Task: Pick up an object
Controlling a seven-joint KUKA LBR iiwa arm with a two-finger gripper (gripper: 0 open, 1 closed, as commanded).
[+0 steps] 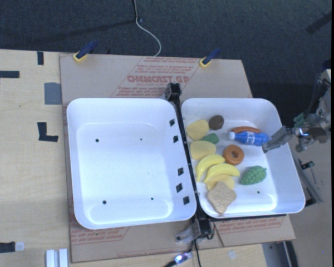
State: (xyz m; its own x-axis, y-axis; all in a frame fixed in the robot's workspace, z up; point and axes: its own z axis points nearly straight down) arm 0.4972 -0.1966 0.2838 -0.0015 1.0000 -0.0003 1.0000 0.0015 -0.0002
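**A:** What is lying on the bench (22, 149), biggest thing first?

**B:** A cardboard sheet (150, 79) is covering the middle of it, and the two white bins are sitting on that sheet, touching along their inner edges. The left bin (122, 160) is lying at 9 o'clock from the right bin (284, 171).

**A:** And the arm?

**B:** The gripper (275, 139) is hanging over the right bin's 3 o'clock rim, slanting in toward the bin's middle. Whether it is clenched or released, I cannot tell; nothing is visibly sitting in it.

**A:** Where are the objects to be picked waiting?

**B:** All of them are lying in the right bin, crowding its 9 o'clock half. The bananas (217, 170) are resting near the centre, with a tan cracker (221, 196) at 6 o'clock from them. A green bumpy fruit (253, 175) is lying at 3 o'clock from the bananas. A blue bottle (248, 138) is lying on its side just beside the gripper, at its 9 o'clock. A brown doughnut (233, 154) is sitting at 7 o'clock from the bottle, and a small brown ball (216, 121) is sitting at 11 o'clock from the bottle.
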